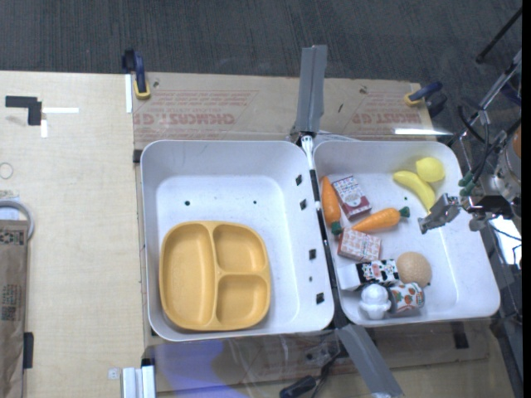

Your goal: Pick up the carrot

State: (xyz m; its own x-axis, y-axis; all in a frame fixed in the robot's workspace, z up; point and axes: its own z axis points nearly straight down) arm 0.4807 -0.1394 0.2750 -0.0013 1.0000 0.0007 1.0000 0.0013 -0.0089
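Carrot [377, 220] lies in the right bin [473, 293], between two small cartons, green end toward the end effector [437, 214]. End effector hovers just right of it, over the bin, near the banana [415, 186]; can't tell its finger state.

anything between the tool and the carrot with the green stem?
Nothing. In the camera view, bare white bin floor runs from the tool left to the carrot; the banana lies above that line.

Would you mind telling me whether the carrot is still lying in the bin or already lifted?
Lying in the bin. The carrot rests on the right bin's floor among the other items, apart from the hand, which is to its right.
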